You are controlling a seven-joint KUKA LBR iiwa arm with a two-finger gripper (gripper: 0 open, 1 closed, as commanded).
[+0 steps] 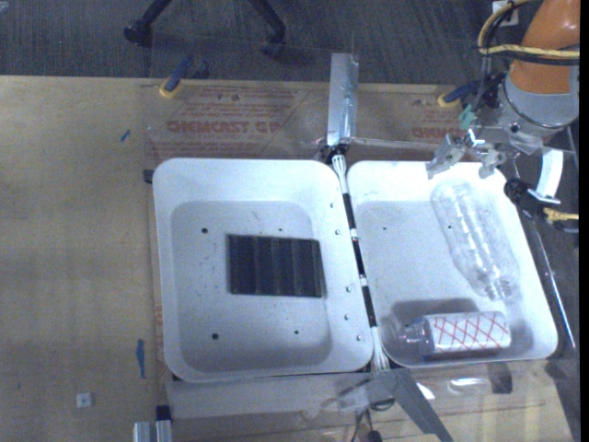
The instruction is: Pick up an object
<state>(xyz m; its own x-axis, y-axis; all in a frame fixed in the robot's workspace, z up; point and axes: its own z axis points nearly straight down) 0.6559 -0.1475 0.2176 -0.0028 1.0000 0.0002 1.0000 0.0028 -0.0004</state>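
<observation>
One clear bottle [474,238] (faint, hard to trace) below tool [467,155].

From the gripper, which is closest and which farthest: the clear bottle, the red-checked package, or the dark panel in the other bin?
Measured from the gripper in the camera view:
1. Clear bottle, right bin, lying just below the gripper.
2. Red-checked package, right bin, along its near edge.
3. Dark panel, middle of the left bin, farthest.

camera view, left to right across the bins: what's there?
left bin → dark ribbed panel → divider between bins → red-and-white patterned pack → clear plastic bottle; hand sits above the right bin's far edge.
</observation>
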